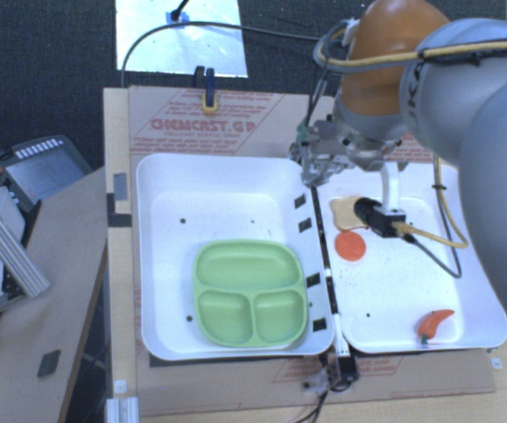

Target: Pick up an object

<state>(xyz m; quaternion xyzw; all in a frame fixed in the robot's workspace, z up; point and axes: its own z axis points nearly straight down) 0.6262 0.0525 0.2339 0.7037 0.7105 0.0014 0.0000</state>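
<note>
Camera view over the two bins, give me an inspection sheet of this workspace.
Surface: two shallow white bins side by side on a bench.
Job's things: green divided plastic tray in left bin; red round disc, tan flat piece, orange carrot-shaped toy in right bin.
Clutter: nothing seen.
Grippers: gripper above the bins' divider.
Cables: yellow cable across right bin.
Surroundings: cardboard sheet, grey device at left.

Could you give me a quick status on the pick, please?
Gripper over the bins' divider, fingers unclear. Red disc, yellow piece, carrot-like toy lie untouched in right bin. Green divided plate in left bin.
</note>
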